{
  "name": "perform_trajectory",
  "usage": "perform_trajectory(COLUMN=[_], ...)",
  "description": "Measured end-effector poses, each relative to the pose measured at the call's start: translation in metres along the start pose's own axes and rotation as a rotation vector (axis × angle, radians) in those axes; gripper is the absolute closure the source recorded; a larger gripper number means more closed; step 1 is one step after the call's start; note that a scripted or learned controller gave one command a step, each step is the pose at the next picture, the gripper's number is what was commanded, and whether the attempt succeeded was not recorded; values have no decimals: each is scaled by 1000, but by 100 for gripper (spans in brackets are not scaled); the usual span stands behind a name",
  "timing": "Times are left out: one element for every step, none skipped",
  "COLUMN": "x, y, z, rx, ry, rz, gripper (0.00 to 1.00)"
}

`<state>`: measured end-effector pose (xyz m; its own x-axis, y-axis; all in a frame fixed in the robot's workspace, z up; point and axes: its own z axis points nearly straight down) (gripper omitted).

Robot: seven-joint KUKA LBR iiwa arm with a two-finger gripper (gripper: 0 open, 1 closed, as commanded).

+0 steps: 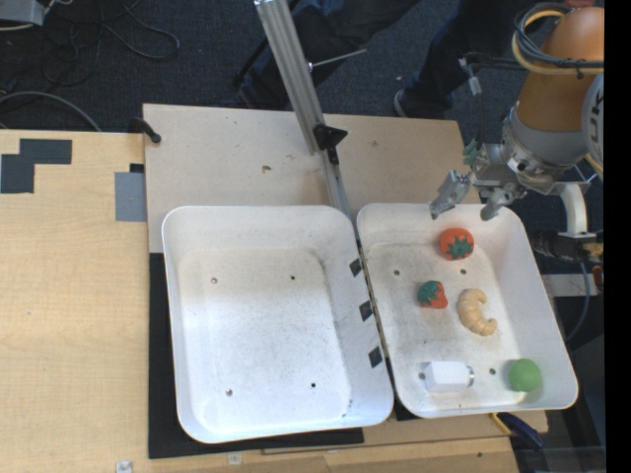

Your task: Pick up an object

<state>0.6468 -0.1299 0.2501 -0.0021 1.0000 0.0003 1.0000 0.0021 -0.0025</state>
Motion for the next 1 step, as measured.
perform_trajectory(x=[0], y=[0], z=[0], rx=[0], ry=[0], rz=[-1], gripper=[0])
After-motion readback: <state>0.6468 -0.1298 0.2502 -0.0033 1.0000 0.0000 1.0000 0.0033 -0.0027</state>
